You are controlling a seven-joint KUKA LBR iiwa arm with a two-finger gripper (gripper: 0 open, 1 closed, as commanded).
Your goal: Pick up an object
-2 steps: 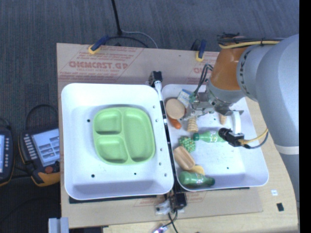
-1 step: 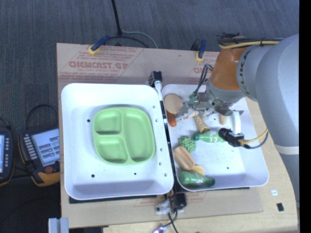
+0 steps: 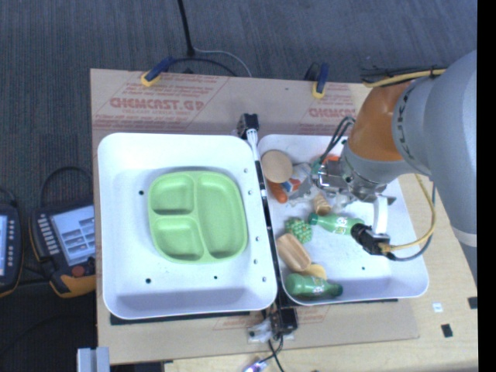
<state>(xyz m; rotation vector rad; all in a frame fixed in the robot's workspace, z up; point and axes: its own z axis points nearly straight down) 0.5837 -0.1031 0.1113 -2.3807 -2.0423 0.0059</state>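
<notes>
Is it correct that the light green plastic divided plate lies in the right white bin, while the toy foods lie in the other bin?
Not quite. The camera view shows the light green plastic divided plate in the left white bin. The toy foods, such as the green bottle and the tan round piece, lie in the right white bin.

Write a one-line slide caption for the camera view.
KUKA arm's pincer poised low over the toy-filled right bin, above a green bottle; a green divided plate sits in the left bin.
</notes>
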